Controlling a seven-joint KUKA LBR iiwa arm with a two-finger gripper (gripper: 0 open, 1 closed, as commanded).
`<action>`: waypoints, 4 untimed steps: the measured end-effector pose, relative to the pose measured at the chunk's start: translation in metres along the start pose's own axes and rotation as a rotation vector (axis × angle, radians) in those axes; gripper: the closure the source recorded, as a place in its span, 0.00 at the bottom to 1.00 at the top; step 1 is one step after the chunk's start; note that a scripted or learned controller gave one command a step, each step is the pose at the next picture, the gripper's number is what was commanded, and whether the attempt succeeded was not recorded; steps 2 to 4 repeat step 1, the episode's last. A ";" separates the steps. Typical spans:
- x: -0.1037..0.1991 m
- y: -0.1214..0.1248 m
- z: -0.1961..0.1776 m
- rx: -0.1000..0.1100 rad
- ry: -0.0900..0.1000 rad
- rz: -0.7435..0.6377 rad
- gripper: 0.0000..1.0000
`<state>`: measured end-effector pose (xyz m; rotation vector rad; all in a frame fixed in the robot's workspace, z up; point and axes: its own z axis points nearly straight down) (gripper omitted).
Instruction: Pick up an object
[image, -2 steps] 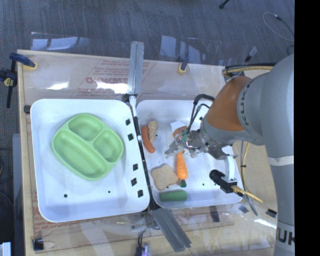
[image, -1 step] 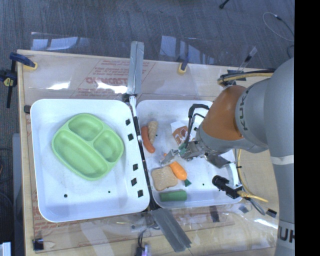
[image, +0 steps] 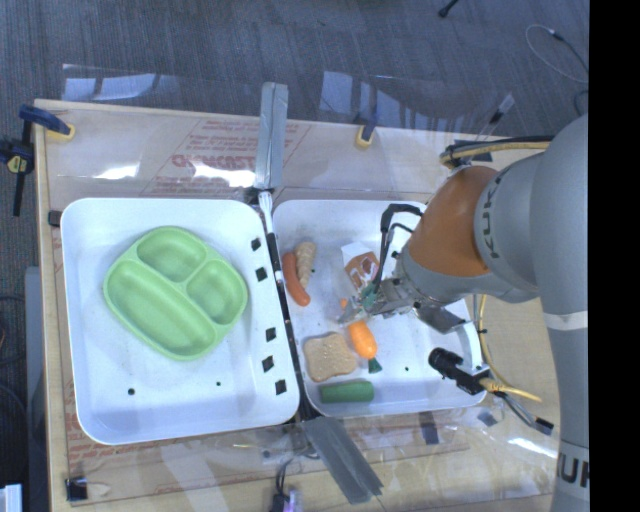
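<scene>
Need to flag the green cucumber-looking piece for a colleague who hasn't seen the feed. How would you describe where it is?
Look in the right bin, along its near edge. The green piece lies flat there, just below the bread slice. It is the one dark green item among orange and brown food.

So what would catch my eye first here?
The big grey arm with its orange band, reaching in from the right over the right bin. Then the bright green divided plate lying alone in the left bin, and the toy food under the arm: carrot, bread, cucumber.
</scene>
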<state>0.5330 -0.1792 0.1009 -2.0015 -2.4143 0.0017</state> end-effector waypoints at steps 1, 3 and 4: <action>0.058 0.033 -0.117 -0.003 -0.003 -0.004 1.00; 0.058 0.033 -0.117 -0.003 -0.003 -0.004 1.00; 0.058 0.033 -0.117 -0.003 -0.003 -0.004 1.00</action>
